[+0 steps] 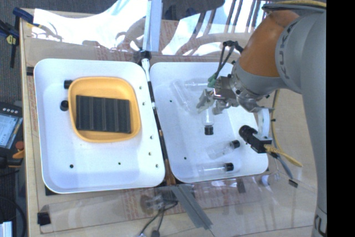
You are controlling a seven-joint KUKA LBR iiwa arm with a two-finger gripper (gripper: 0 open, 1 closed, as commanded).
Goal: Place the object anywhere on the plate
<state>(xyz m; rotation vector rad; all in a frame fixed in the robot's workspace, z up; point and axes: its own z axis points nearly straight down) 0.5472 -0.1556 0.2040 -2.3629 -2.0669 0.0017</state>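
Nearest to me, the front edge of the wooden bench (111, 213) is showing below the two white bins, with some grey brackets and cables lying along it.

In the right bin (177, 141), closest to the front rim, a clear vial with a black cap (217, 167) is lying on its side. Just behind it, a second clear vial (223, 148) is lying at a slant, its black cap pointing towards the right wall.

Further in, near the middle of that bin, a third clear vial (208, 122) is sitting with its black cap towards me, directly below the gripper (213, 101). The gripper is hanging right over the vial's upper end. I cannot tell whether it is clenched on the vial or released, because the clear plastic is blending into the white floor. Just beyond, to the left, another clear plastic piece (186, 89) is lying flat, hard to make out.

The grey arm (294, 64), with its orange band (266, 50), is reaching in from the right above the bin.

In the left bin (100, 175), well apart from the vials, the yellow plate (102, 85) is resting, with a dark ridged insert (104, 114) lying in its centre.

At the far side, shiny crumpled sheeting (83, 25) is standing behind both bins.
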